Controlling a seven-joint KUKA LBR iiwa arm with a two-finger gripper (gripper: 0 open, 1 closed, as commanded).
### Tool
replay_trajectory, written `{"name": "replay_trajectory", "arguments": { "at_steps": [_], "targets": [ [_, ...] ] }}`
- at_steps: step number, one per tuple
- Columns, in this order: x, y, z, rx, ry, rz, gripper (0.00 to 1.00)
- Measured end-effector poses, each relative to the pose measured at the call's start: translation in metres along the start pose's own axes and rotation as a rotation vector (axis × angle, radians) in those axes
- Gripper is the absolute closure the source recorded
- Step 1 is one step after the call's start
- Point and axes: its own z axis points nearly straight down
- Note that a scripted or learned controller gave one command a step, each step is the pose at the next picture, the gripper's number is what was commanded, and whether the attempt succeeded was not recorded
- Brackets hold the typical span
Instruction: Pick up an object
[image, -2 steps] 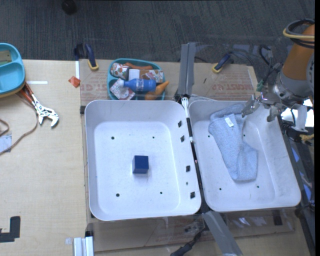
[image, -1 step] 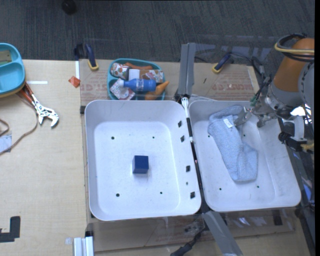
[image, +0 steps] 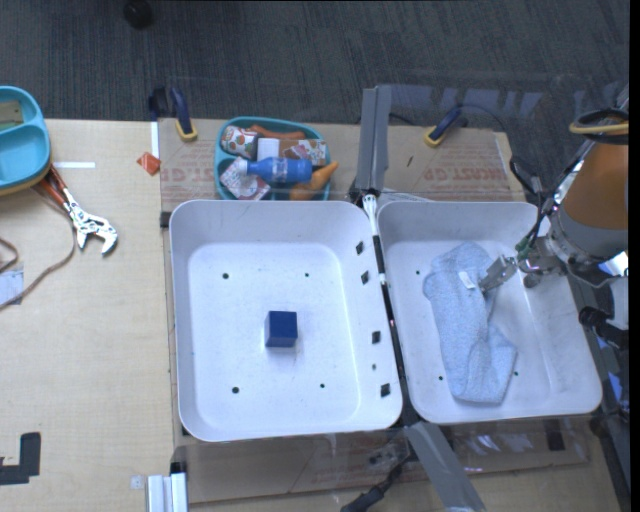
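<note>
We saw the tool touching the crumpled pale blue cloth in the right white bin; grip state indeterminate. A small blue cube sat mid-floor in the left white bin, walls well apart.

Bench: pale wood-grain top, evenly lit, no strong shadows.
Floor: dark grey carpet along the top of the view, beyond the bench's far edge.
Cardboard sheet: brown, printed with red lettering, lying flat under the far side of the bins; held at the far edge by two clamps with orange handles.
Adjustable wrench: silver, on the bench at left.
Blue dish: light blue, at the far left edge, partly cut off.
Teal bowl: on the cardboard, filled with small mixed items.
Black marker: on the bench, lower left.
</note>
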Motion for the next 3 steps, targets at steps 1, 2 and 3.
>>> {"name": "replay_trajectory", "arguments": {
  "at_steps": [1, 2, 3],
  "targets": [
    [0.000, 0.000, 0.000, 0.000, 0.000, 0.001, 0.00],
    [0.027, -0.008, 0.001, 0.003, -0.007, -0.011, 0.00],
    [0.026, -0.056, 0.001, 0.002, -0.007, 0.034, 0.00]
  ]
}}
